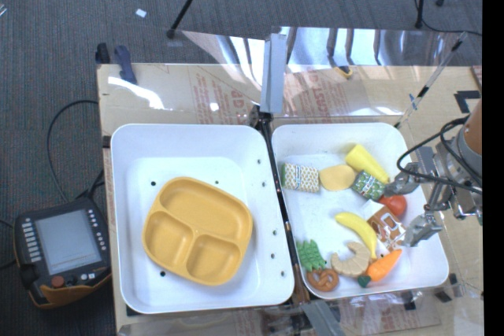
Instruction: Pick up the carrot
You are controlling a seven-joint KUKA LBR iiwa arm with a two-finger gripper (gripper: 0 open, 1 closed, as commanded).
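Note:
The carrot [383,265], orange with a green top, lies near the front right corner of the right bin [417,279]. It rests beside a croissant [353,260] and just in front of an orange-and-white box [385,226]. My gripper [412,208] reaches in from the right, above the bin's right side and a little behind the carrot. Its fingers [420,231] stand apart, open, with a red tomato [394,204] close to the gap. The carrot is apart from the gripper.
The right bin also holds a banana [356,230], pretzel [324,278], green leafy piece [312,254], yellow corn [366,161], a pale oval piece [337,178], a checkered packet [301,177] and a green can [368,186]. A yellow divided plate [197,230] sits in the left bin [130,169].

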